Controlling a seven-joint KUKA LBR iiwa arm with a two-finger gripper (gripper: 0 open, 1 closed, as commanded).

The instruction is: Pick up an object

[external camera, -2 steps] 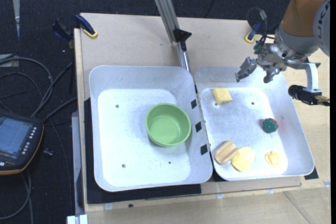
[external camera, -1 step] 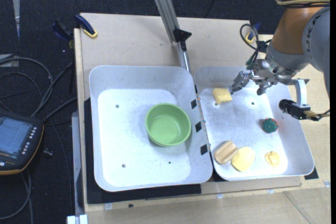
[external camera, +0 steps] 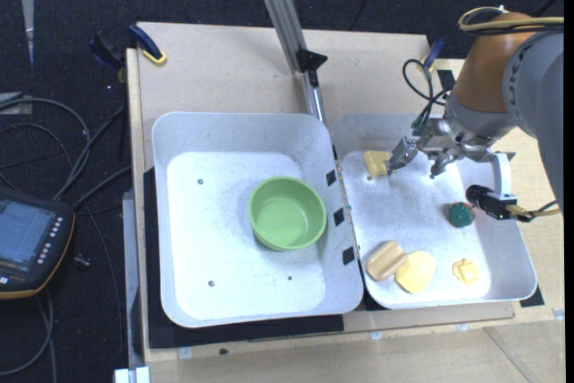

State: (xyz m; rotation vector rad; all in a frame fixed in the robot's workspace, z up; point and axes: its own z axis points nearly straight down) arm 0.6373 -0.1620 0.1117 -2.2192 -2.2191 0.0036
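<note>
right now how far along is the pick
Nothing looks lifted yet. The end effector is low in the right bin, beside the yellow block, which lies on the bin floor. Left: grip it and raise it. The green bowl sits in the left bin.

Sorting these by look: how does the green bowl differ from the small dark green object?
The green bowl is light green; the small dark green object is dark teal. The bowl is far larger and open-topped, while the dark object is a small rounded lump. The bowl sits in the left bin, the dark object in the right bin. Both are green.
</note>
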